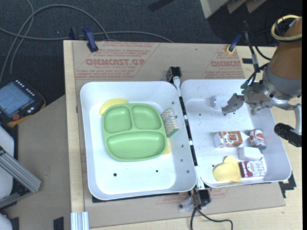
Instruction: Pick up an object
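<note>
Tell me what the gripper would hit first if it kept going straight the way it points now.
Probably the bare floor of the right white bin: the gripper points down-left, toward nothing but a small whitish scrap nearby. Depth is unclear.

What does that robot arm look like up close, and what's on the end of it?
The arm is a thick rounded tube, grey with an orange band above the wrist. Dark cables run along it. At its tip sits a small grey metal pincer with two thin fingers.
</note>
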You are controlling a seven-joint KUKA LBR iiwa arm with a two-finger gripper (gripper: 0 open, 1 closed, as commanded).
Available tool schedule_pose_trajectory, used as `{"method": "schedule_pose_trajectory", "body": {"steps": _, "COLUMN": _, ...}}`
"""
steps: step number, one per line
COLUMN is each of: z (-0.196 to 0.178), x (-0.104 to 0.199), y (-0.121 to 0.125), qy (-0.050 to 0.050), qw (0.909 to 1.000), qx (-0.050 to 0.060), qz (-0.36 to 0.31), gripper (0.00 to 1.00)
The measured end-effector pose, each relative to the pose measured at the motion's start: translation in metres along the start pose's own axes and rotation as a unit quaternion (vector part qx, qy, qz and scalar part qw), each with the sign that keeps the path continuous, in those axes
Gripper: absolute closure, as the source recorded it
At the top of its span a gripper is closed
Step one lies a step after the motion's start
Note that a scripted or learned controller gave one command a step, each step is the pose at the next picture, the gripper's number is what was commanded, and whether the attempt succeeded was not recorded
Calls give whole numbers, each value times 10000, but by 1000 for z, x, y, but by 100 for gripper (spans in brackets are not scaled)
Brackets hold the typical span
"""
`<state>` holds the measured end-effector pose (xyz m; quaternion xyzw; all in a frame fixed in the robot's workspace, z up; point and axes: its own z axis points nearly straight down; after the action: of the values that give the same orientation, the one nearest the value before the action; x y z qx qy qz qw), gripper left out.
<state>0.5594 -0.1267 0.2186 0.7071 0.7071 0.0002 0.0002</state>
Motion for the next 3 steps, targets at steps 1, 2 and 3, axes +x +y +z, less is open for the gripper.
{"method": "schedule_pose_trajectory", "body": {"steps": 1, "z": 134, "x": 8, "y": 6, "qy": 0, "qw": 10000, "qx": 0, "qz": 2, "gripper": 0}}
{"method": "schedule_pose_trajectory", "body": {"steps": 2, "z": 72, "x": -28, "y": 43, "qy": -8, "qw": 10000, "qx": -11, "qz": 3, "gripper": 0}}
{"method": "schedule_pose_trajectory", "body": {"steps": 3, "z": 86, "x": 4, "y": 107, "qy": -3, "qw": 10000, "qx": -7, "qz": -6, "gripper": 0}}
